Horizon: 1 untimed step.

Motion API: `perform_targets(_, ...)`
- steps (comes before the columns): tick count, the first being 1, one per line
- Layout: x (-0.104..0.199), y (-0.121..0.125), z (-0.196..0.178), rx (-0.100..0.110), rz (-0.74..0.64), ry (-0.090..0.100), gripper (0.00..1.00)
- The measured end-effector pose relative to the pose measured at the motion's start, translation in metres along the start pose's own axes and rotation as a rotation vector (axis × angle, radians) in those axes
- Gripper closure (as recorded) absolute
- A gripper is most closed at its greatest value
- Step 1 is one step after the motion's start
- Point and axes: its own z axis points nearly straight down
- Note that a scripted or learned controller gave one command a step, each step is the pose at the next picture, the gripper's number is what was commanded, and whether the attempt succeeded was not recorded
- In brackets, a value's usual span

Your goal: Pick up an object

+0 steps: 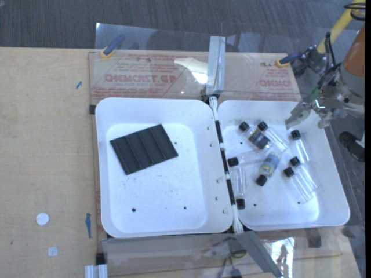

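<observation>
- Pincer (306, 113) hangs over the right bin's (333, 213) rim at two o'clock; we cannot tell how its grip stands.
- Vials (272, 155) with black caps lie scattered in that bin, at seven o'clock from the pincer.
- At nine o'clock, we see a dark ribbed slab (144, 148) in the left bin (110, 213) on the tabletop (40, 126).

- You look down from one fixed camera above the bench, tilted so the far edge sits at the top of the picture.
- You stand far enough back to take in both the left bin (153, 167) and the right bin (278, 204) whole.
- The gripper (313, 112) enters from your right, so its jaws lie over the right bin's far corner.
</observation>
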Motion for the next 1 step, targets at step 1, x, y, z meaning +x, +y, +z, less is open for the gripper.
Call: perform_targets(1,-0.0058,0.0349,0.1107,-0.004,-0.027,-0.002,0.0)
